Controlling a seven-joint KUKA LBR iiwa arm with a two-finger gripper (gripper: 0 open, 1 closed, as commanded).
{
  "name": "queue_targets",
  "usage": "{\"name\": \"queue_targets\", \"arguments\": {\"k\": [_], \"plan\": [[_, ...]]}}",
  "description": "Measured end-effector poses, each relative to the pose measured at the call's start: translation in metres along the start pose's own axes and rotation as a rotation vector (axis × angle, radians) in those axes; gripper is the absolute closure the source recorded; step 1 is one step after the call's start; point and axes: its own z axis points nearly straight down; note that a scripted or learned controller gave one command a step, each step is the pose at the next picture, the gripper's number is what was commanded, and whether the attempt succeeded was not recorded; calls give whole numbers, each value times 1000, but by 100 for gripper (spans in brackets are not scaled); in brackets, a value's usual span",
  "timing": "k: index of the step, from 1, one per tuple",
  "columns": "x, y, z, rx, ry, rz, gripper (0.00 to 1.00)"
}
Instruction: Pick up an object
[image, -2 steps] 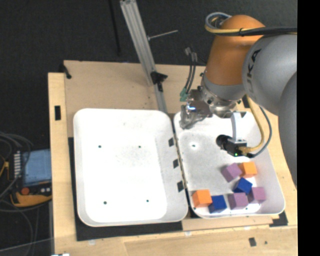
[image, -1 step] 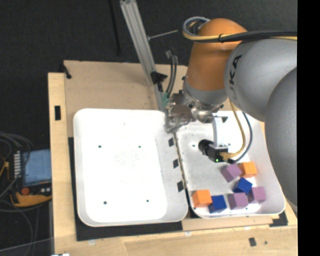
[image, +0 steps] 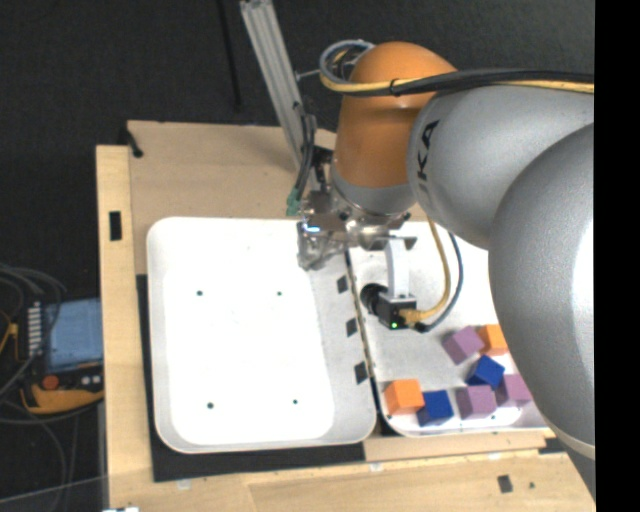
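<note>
Right bin (image: 400, 425): about seven blocks, three purple (image: 477, 401), two blue (image: 436, 407), two orange (image: 404, 395), the arm (image: 520, 180) possibly hiding more. "KA" reads on the arm. The end effector (image: 318, 238) hangs beyond that bin's left rim, over the left bin (image: 250, 330); its grip can't be judged.
</note>
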Motion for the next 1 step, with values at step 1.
{"name": "queue_targets", "arguments": {"k": [1], "plan": [[-2,0,-1,-1,0,4,0]]}}
